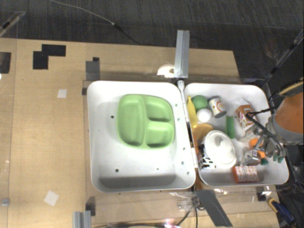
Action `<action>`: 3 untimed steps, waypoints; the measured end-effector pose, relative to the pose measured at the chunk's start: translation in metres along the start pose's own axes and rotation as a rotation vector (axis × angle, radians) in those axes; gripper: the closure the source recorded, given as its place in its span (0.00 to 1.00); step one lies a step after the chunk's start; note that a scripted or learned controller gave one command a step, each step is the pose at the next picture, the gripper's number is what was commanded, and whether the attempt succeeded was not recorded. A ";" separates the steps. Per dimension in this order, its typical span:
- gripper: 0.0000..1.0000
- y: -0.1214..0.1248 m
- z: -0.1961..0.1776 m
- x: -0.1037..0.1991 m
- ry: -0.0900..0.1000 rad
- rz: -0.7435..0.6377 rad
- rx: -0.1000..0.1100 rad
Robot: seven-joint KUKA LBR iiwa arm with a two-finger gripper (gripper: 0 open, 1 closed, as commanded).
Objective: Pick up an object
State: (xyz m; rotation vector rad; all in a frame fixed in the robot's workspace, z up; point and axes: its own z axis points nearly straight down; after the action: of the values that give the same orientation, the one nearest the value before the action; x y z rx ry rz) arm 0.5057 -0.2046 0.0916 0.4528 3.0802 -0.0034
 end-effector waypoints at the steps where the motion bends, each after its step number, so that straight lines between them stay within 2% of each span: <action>1: 0.00 -0.003 -0.001 0.007 -0.008 0.136 0.001; 2: 0.00 -0.004 -0.001 0.009 -0.003 0.241 0.002; 3: 0.00 0.021 0.000 0.020 0.005 0.244 0.005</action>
State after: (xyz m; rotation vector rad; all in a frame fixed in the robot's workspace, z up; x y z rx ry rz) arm 0.4930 -0.1786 0.0914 0.8264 3.0078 -0.0037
